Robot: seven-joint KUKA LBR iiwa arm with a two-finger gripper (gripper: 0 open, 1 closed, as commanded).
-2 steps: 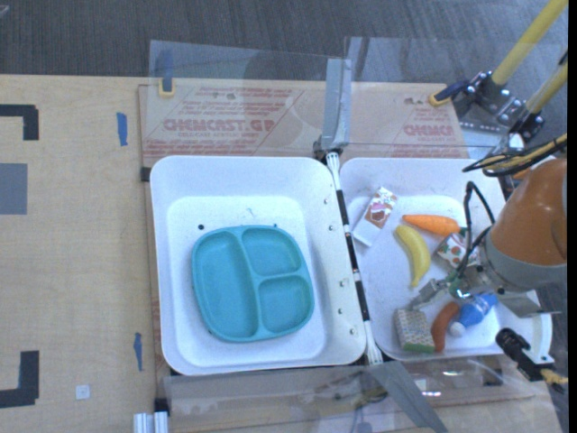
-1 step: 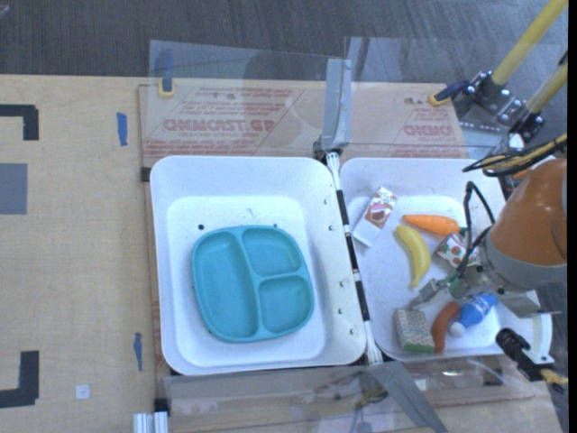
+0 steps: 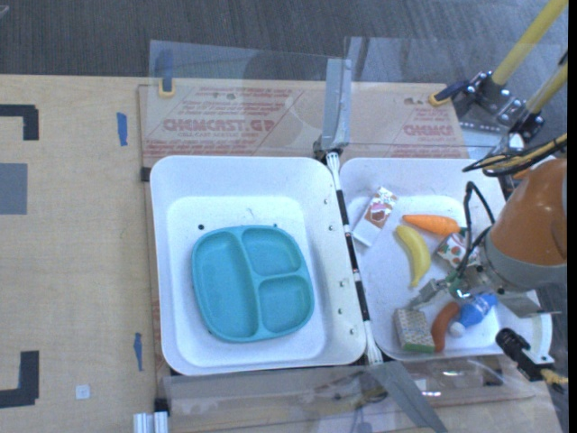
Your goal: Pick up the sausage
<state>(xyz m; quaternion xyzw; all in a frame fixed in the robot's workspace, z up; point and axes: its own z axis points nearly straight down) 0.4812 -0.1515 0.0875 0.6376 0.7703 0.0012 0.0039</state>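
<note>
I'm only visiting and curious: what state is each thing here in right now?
Reddish-brown sausage: lying in right white bin, not lifted.
Yellow banana: lying flat.
Orange carrot: lying flat.
Blue bottle: on its side.
Teal divided plate: flat in left white bin.
Gripper: low over the food.

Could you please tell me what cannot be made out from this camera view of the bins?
- Gripper: too small and cluttered to tell its state.
- Sausage: its upper end is hidden under the gripper and blue bottle.
- Carton: print too small to read.
- Right bin: far side covered by the arm.
</note>
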